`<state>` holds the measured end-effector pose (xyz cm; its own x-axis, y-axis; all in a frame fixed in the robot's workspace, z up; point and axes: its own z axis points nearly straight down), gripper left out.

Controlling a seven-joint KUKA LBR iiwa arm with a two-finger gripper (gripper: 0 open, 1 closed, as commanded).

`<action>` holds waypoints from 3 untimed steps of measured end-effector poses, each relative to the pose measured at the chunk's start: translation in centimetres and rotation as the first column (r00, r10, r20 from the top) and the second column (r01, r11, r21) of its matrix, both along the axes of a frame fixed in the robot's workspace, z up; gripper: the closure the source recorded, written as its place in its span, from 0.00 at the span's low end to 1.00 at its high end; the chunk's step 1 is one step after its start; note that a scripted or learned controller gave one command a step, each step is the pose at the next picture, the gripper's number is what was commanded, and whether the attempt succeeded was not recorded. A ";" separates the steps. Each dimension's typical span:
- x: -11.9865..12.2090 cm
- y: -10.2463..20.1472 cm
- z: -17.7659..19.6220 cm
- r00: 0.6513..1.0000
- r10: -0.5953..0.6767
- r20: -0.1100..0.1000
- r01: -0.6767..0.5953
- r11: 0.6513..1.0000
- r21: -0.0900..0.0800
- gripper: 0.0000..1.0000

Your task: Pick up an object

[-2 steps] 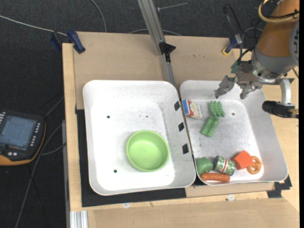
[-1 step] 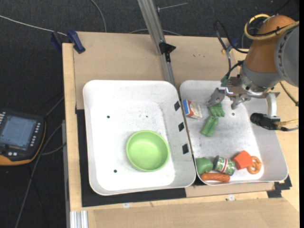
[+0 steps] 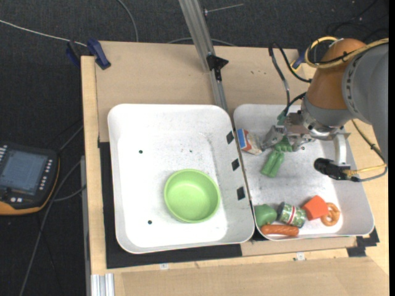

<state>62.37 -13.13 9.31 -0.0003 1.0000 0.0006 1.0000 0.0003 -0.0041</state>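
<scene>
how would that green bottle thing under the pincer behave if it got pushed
The green bottle looks rounded and lies on its side, so it would probably roll or skid on the smooth right bin. It seems like a light, stiff plastic toy.

Two shallow white bins sit side by side: the left bin and the right bin. The left one holds one thing, a light green bowl. The right one holds seven small things: one small carton, one green cylinder, one green rounded toy, one small can, one red sausage, one orange block and one pretzel. One arm reaches in, carrying one gripper.
</scene>
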 end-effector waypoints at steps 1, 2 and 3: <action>0.2 0.0 1.4 1.000 0.000 0.006 0.000 1.000 -0.001 1.00; -0.4 0.1 6.0 1.000 0.000 0.009 0.000 1.000 -0.001 1.00; -0.5 0.1 10.2 1.000 0.000 0.008 0.000 1.000 -0.001 1.00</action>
<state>61.87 -12.99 19.52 -0.0002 1.0000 -0.0004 1.0000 0.0002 0.0038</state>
